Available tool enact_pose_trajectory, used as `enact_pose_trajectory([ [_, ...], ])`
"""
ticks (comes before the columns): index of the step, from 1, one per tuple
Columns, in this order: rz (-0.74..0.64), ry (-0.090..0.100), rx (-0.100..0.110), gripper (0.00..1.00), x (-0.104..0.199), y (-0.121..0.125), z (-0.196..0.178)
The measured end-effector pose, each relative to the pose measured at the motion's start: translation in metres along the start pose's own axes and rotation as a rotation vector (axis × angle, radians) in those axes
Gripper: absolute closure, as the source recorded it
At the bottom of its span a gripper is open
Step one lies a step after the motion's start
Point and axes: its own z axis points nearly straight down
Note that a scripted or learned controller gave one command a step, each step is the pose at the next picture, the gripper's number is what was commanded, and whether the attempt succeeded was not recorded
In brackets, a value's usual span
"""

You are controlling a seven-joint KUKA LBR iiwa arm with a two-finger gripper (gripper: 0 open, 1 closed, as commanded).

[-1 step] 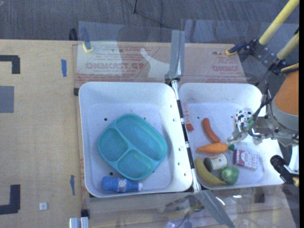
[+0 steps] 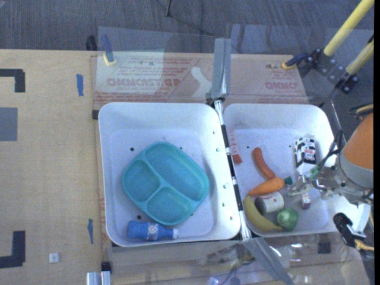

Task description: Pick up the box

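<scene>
The box (image 2: 306, 150) is a small black-and-white carton standing near the back right of the right bin (image 2: 279, 114). My gripper (image 2: 301, 187) reaches in from the right and hangs low over that bin, a little in front of the box and apart from it. It sits just right of the carrot (image 2: 267, 186), and nothing shows held in it.
The right bin also holds a red sausage (image 2: 263, 162), a banana (image 2: 258, 215), a small can (image 2: 273, 203) and a green lime (image 2: 287, 218). In the left bin (image 2: 119, 123) lie a teal divided plate (image 2: 166, 183) and a blue bottle (image 2: 151, 231).
</scene>
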Motion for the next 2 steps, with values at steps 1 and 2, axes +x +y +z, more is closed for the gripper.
enact_pose_trajectory([
  [1,0.145,-0.003,-0.006,0.00,0.036,-0.004,0.006],
  [2,0.325,-0.002,-0.003,0.00,0.040,0.038,0.006],
])
